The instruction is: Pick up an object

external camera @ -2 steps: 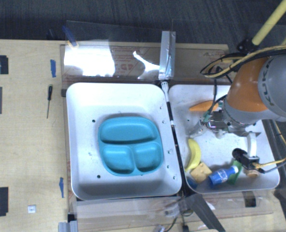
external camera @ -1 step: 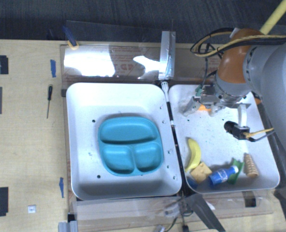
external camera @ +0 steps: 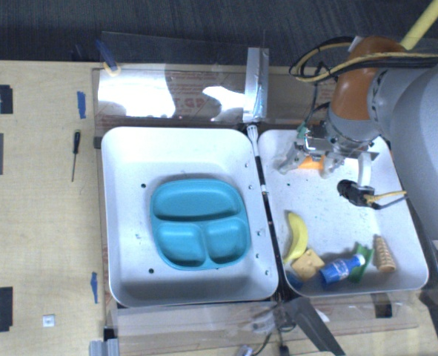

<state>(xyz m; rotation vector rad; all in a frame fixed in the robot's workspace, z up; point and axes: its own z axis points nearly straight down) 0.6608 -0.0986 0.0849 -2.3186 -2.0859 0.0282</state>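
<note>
In the camera view, the grey arm (external camera: 419,117) with its orange band (external camera: 356,87) is reaching over the right bin (external camera: 330,213). The hand (external camera: 304,156) is hanging low over that bin's far corner, close to the edge that meets the left bin (external camera: 122,199). A small orange piece (external camera: 311,165) is lying right at the hand, seemingly touching its silvery metal. I cannot tell whether the hand is spread apart or clamped on the piece. The piece is looking bright and smooth, but it is too small for its shape to be made out.

The other things in this bin are all lying well apart from the hand, toward the near rim. A curved yellow banana (external camera: 296,236) is lying closest to the hand. A blocky yellow chunk (external camera: 308,262) is touching the banana's lower end. Beside the chunk a blue bottle (external camera: 339,269) is lying on its side, with a green thing (external camera: 364,263) pressing against it. Furthest off, a brown ridged cone (external camera: 384,252) is resting near the right wall.

Off to the hand's other side, the left bin is holding a smooth blue tray (external camera: 198,221) with rounded corners and three compartments. Both bins are showing glossy white plastic, and the right one's floor is speckled. They are sitting on a pale, wood-coloured bench (external camera: 33,221).
</note>
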